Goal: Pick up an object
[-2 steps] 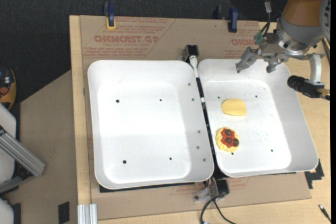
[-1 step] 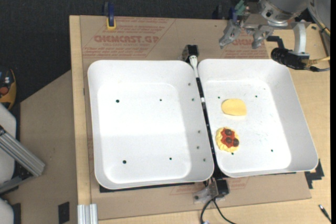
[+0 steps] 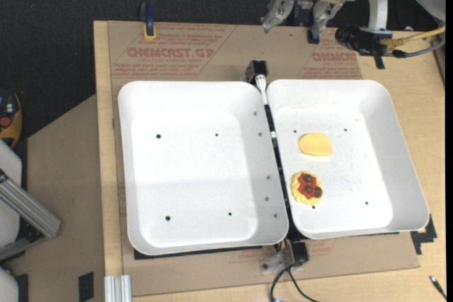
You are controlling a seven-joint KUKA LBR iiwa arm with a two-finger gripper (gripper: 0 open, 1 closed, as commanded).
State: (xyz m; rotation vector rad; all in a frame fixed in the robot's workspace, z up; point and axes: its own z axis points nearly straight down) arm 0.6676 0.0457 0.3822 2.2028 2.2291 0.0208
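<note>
Two objects lie in the right bin (image 3: pixel 386 152): a smooth yellow oval piece (image 3: pixel 315 145) and, just below it, a small yellow round with red and dark toppings (image 3: pixel 307 188). My gripper (image 3: pixel 296 19) hangs high above the bench's far edge, behind the bins, well away from both objects. Its two fingers stand apart with nothing between them.
The left bin (image 3: pixel 141 173) sits beside the right one, joined by a black strip with clamps (image 3: pixel 257 71) at the back and at the front (image 3: pixel 294 253). A blue and yellow clamp (image 3: pixel 148 20) holds the board's far left corner. Cables (image 3: pixel 386 42) run at the right.
</note>
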